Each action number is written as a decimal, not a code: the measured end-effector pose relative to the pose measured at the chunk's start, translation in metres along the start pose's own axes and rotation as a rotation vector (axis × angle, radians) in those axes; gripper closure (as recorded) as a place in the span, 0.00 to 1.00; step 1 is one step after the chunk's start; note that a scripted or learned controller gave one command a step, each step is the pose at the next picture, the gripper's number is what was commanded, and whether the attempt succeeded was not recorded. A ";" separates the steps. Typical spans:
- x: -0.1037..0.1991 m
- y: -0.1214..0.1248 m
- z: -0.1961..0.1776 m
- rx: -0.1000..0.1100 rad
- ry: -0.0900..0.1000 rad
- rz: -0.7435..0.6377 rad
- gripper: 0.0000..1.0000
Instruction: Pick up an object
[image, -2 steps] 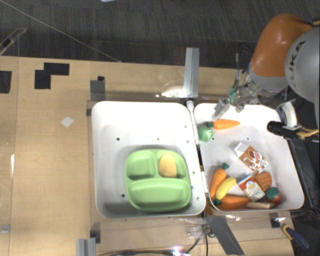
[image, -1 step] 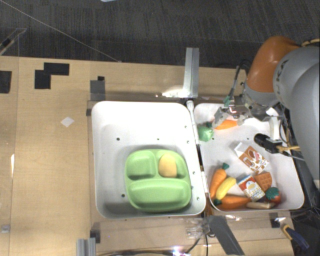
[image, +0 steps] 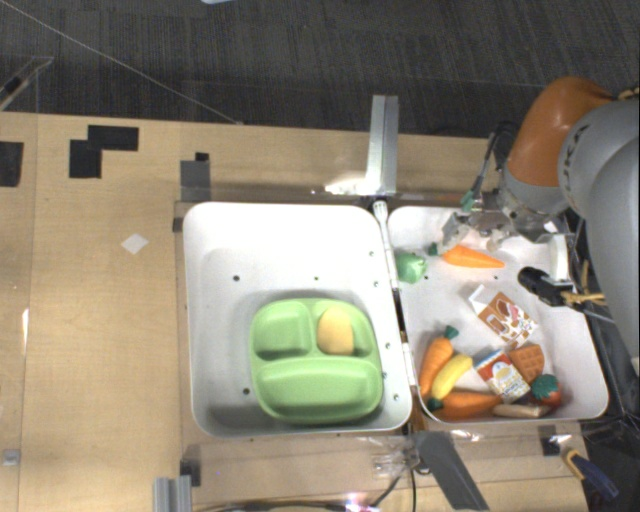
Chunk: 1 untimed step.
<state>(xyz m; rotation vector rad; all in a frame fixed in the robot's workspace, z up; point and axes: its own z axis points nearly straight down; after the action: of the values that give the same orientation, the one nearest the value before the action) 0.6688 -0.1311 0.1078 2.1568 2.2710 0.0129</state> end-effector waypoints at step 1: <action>-0.012 -0.011 0.003 -0.026 0.004 0.115 0.00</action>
<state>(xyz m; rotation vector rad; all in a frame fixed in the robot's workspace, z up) 0.6579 -0.1433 0.1052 2.2727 2.1326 0.0476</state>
